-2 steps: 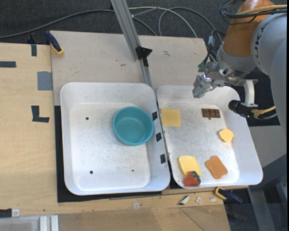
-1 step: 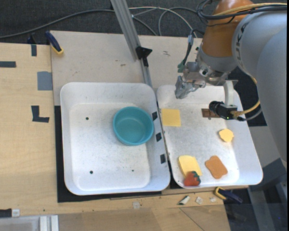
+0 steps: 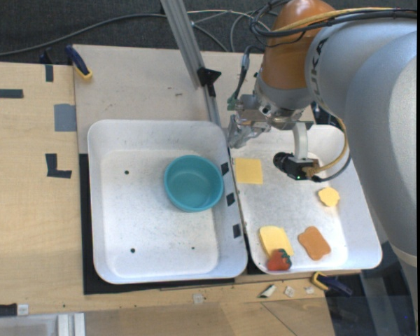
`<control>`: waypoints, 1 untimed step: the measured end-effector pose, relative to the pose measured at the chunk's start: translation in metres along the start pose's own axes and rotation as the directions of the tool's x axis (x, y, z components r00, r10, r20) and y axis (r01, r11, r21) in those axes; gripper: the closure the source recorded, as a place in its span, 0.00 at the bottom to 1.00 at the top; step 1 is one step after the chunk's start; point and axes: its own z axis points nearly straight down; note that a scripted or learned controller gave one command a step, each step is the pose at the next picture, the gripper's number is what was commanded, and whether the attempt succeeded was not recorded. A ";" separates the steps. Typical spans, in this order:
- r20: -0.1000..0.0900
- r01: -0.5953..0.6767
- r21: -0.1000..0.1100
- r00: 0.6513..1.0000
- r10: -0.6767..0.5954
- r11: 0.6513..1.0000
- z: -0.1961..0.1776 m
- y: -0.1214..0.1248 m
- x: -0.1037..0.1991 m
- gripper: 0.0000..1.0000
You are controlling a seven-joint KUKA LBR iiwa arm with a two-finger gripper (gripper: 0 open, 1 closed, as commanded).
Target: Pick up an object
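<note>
1. 2 shallow white bins are seen side by side on the bench: the left bin (image 3: pixel 112 257) and the right bin (image 3: pixel 357 250).
2. A teal bowl (image 3: pixel 193 182) is placed upright in the left bin, towards its right side.
3. A pale yellow square slice (image 3: pixel 249 171) is laid flat near the top left of the right bin.
4. A small yellow piece (image 3: pixel 328 197) is found further right, well apart from the slice.
5. Near the front rim, a yellow block (image 3: pixel 274 239) is seen touching a red strawberry-like item (image 3: pixel 279 260), with an orange piece (image 3: pixel 313 243) just beside them.
6. The gripper (image 3: pixel 239 136) is held above the bins' shared edge, just above the square slice; nothing is seen between its fingers, and their spread cannot be told.
</note>
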 end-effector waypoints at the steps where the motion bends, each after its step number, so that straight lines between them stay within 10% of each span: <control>1: 0.000 0.000 -0.002 1.000 0.000 1.000 -0.013 0.002 0.053 1.00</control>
